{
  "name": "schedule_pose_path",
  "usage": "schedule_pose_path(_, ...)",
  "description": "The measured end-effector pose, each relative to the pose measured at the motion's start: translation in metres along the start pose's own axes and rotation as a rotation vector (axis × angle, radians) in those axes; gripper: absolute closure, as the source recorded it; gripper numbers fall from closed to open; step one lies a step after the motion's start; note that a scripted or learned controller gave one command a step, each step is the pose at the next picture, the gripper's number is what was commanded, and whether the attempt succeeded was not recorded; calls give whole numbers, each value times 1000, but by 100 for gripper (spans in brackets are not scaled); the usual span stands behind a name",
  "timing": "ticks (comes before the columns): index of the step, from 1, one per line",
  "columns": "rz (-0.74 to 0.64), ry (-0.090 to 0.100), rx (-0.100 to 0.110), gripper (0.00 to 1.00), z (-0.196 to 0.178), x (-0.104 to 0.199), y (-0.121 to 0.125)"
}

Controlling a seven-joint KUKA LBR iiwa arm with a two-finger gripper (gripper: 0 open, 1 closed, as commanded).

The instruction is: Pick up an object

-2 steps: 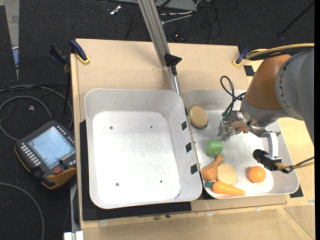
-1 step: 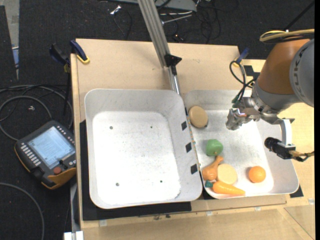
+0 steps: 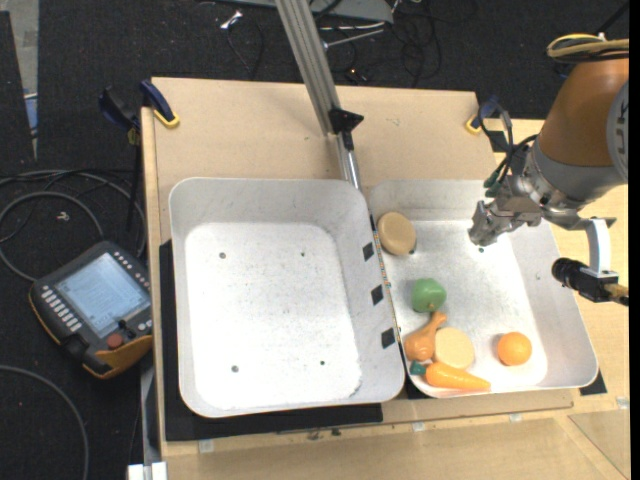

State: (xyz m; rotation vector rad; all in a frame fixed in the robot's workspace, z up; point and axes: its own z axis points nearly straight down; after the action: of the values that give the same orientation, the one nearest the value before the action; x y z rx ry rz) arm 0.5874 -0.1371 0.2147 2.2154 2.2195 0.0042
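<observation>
Arm (image 3: pixel 590 118) reaches in over the desk's right edge, gripper (image 3: pixel 484 226) low above the right bin's (image 3: pixel 560 308) back half; can't tell if the jaws are spread or pressed together, nothing seen between them. Round tan thing (image 3: pixel 397 234) sits by the divider, green ball (image 3: pixel 428 294) mid-bin, orange ball (image 3: pixel 514 349) toward the front. Carrot (image 3: pixel 456 376), pale disc (image 3: pixel 453 348) & orange gourd (image 3: pixel 424 340) bunch at the front-left corner. Risk: round stuff rolls off a pinch; the cluster may jam. Floor under the gripper is bare, walls near. Left bin (image 3: pixel 270 288) wide open.

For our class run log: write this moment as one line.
arm: over right bin | gripper: above bin's far side, nothing seen held | toys: tan round, green, orange ball, carrot
</observation>
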Motion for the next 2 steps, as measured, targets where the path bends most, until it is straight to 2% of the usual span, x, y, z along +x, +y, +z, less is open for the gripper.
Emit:
schedule_pose_path(1, -2, 0, -2, 100, -57, 10, 1)
schedule_pose_path(2, -6, 3, 6, 100, -54, 59, 1)
